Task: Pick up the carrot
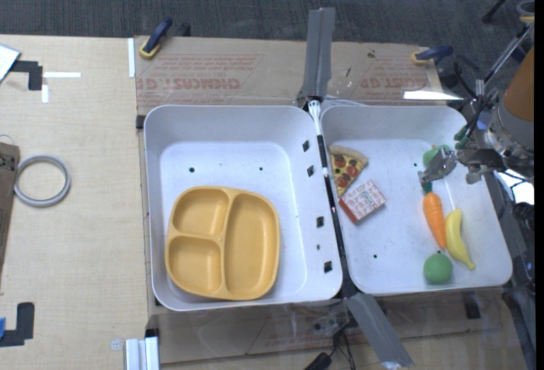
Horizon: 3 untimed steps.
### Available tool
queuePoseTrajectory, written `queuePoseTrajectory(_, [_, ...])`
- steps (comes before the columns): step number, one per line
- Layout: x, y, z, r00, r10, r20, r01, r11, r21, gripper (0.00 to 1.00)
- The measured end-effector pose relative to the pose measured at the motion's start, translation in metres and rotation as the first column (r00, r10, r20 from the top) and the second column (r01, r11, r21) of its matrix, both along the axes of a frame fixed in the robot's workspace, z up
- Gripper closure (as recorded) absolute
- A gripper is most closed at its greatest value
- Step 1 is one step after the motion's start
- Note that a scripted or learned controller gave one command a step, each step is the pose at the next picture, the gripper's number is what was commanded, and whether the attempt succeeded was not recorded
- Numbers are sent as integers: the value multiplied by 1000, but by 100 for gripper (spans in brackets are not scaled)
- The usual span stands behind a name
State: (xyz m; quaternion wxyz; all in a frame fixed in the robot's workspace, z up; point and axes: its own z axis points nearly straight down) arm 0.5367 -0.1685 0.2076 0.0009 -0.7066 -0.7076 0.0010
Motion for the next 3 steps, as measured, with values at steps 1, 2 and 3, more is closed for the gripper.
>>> queuePoseTrajectory(1, [0,-18,-116,979,206,3,-206,979,0,0])
queuePoseTrajectory(2, [0,-19,-107,979,203,3,-203,979,-1,100])
queuePoseTrajectory(3, [40,40,-11,979,202,2,-202,979,-1,100])
